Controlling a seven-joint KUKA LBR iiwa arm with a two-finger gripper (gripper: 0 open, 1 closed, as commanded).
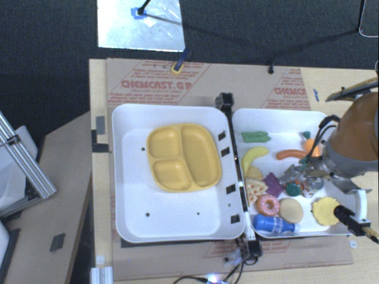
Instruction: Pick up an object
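Grey arm with orange band [361,129] reaches in from the right over the right shallow white bin [284,116]. Claw [303,175] sits low among the toys in that bin, near the teal round piece [293,189] and the purple jagged toy [273,184]; can't tell whether the claw is released or clenched, too cluttered and small, and nothing is clearly between its tips. Pickable things all lie in the right bin: green flat toy [255,136] at the top, yellow banana [254,157] below it, orange-red carrot-like piece [290,154], pink-frosted doughnut [268,205], tan round bun [291,210], blue bottle-like toy [273,224] at the front edge, yellow flat piece [324,210] at the right front. Left shallow white bin [127,218] holds a yellow three-compartment plastic tray [183,157]. Both bins sit on the cardboard-covered table [195,78].
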